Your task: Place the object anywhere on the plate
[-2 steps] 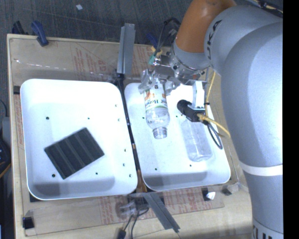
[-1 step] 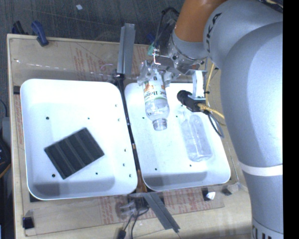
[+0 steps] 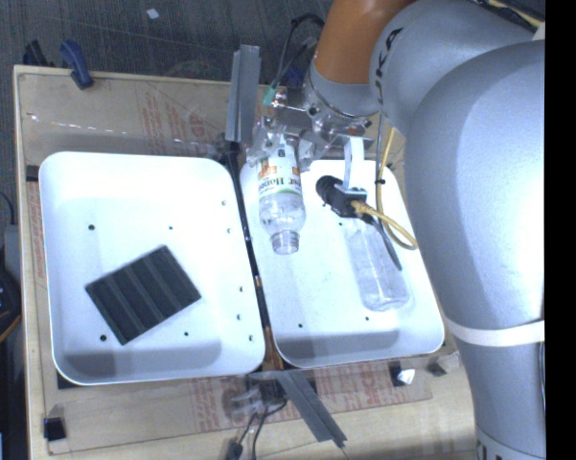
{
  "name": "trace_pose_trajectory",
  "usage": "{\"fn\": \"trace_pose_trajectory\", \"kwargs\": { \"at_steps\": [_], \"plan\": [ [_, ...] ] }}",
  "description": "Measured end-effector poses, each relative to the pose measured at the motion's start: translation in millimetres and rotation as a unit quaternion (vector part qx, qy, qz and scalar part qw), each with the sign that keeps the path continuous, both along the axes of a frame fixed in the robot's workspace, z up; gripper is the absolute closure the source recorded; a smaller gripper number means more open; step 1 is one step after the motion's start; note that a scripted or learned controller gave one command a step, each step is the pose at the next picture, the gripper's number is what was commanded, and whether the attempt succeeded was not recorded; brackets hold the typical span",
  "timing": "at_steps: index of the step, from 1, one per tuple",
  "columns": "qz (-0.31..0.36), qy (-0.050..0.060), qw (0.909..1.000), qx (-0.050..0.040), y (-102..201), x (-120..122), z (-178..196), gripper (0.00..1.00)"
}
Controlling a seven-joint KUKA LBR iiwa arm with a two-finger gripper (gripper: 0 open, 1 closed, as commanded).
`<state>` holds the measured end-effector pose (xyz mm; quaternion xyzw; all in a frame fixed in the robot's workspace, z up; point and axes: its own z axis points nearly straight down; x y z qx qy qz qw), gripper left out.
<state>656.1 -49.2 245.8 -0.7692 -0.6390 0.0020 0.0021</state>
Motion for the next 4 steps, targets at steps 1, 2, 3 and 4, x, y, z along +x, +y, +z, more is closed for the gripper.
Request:
{"fn": "trace_pose_trajectory", "kwargs": {
  "at_steps": [1, 2, 3, 4],
  "plan": [
    [-0.125, 0.002, 0.9921, -0.0007, 53, -1, -47, 1.00],
    [-0.092, -0.001, 0.9957, -0.0009, 55, 0, -16, 1.00],
    [-0.044, 0.001, 0.9990, -0.0006, 75, -23, 13, 1.00],
    [-0.051, -0.001, 0.9987, -0.0007, 60, 0, 13, 1.00]
  ]
}}
